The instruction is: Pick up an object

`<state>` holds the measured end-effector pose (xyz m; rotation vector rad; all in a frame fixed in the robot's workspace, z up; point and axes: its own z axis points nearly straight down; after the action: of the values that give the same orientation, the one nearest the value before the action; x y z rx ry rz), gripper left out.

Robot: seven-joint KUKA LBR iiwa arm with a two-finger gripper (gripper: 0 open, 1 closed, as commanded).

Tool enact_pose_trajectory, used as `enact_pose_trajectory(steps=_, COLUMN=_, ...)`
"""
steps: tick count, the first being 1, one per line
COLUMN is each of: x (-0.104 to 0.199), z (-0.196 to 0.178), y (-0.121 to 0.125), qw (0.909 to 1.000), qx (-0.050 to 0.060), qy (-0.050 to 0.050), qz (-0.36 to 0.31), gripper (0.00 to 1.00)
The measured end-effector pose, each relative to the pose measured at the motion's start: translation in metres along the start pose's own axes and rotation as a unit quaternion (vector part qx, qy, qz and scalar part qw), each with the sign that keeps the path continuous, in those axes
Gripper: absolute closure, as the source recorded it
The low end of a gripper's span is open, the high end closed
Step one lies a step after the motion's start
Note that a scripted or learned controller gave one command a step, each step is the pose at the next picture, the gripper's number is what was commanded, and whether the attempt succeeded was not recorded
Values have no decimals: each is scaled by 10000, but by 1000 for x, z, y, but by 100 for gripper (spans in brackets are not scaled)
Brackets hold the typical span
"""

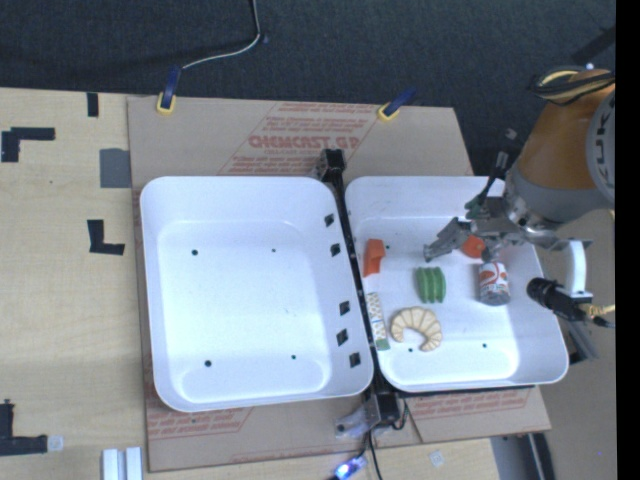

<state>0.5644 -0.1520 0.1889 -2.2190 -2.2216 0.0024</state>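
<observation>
Several objects lie before us in the right bin (540, 368): nearest a croissant (417, 326), then a green piece (431, 284), a can (493, 282), an orange piece (373, 257). Beyond, our gripper (450, 242) hovers, fingers spread, grasping nothing.

We see even, bright overhead light; the white bins (240, 288) nearly wash out, with soft shadows under their rims. Detail is slightly soft overall, and the dark cloth (300, 18) at twelve o'clock stays dim.
</observation>
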Motion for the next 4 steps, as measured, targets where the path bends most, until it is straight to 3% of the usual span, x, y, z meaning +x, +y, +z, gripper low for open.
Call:
enact_pose_trajectory(steps=1, x=20, z=90, y=-10, qw=10000, qx=50, qy=16, qz=0, gripper=0)
enact_pose_trajectory(steps=2, x=19, z=76, y=-7, qw=10000, qx=7, qy=4, qz=2, gripper=100)
enact_pose_trajectory(steps=3, x=87, z=0, y=-29, qw=10000, qx=-29, qy=12, qz=-31, gripper=100)
enact_pose_trajectory(steps=4, x=14, z=-34, y=-70, qw=10000, qx=-14, qy=-20, qz=38, gripper=100)
